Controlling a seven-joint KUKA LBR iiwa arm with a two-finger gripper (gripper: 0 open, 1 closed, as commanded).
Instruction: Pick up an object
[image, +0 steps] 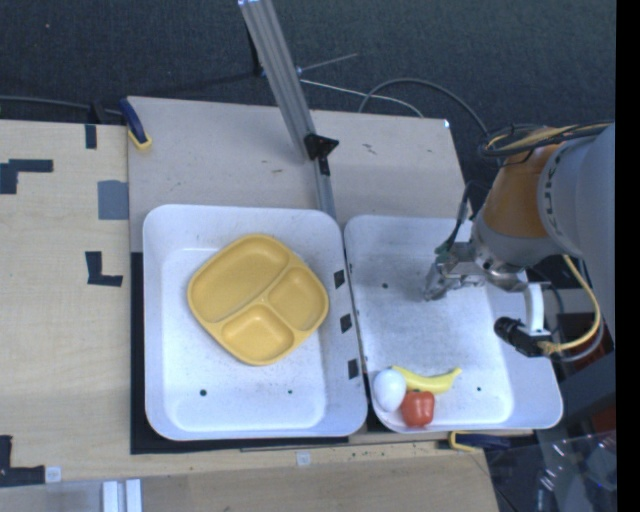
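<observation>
Trouble ahead: my tool (437, 287), whose grip state I cannot tell, hangs well away from the curved yellow plastic banana (430, 379); descending here grabs nothing.

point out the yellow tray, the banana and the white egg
yellow tray (258, 298), camera view, centre where its dividers meet
banana (430, 379), camera view, middle of its curve
white egg (388, 389), camera view, middle of its top

Even overhead light on my feed, moderately bright. White bins (160, 300) slightly washed out, no hard glare. Soft short shadows under yellow tray (258, 298). Overall mild blur, fine detail grainy; dark floor (420, 50) top dim.
</observation>
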